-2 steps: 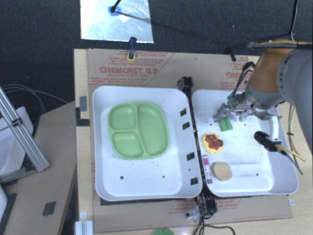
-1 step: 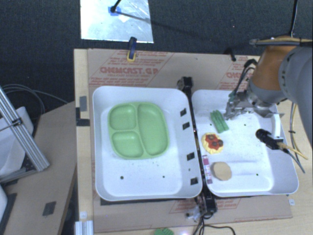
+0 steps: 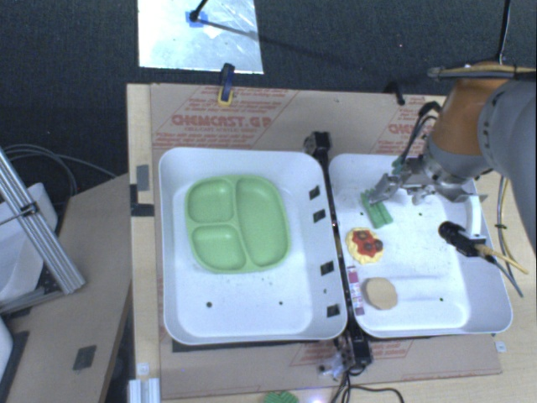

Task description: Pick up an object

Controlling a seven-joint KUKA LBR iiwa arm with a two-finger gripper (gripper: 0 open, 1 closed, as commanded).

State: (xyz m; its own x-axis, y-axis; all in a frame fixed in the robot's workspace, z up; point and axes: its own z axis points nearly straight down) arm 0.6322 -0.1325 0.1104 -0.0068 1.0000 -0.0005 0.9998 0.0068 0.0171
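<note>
While the gripper [image 3: 388,189] hangs low over the right bin [image 3: 482,309], whether spread or pressed together I cannot tell, the green block [image 3: 377,211] lies just beneath its tip.

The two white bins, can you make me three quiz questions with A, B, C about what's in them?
1. Where is the green tray?
A. left bin
B. right bin
C. on the floor

2. What colour is the block by the gripper?
A. blue
B. green
C. pink

3. How does the tan round piece lie?
A. under the gripper
B. on the tray
C. alone, near the right bin's front

Answers: 1 A, the tray fills the left bin. 2 B, the block is green. 3 C, nothing touches it.
</note>
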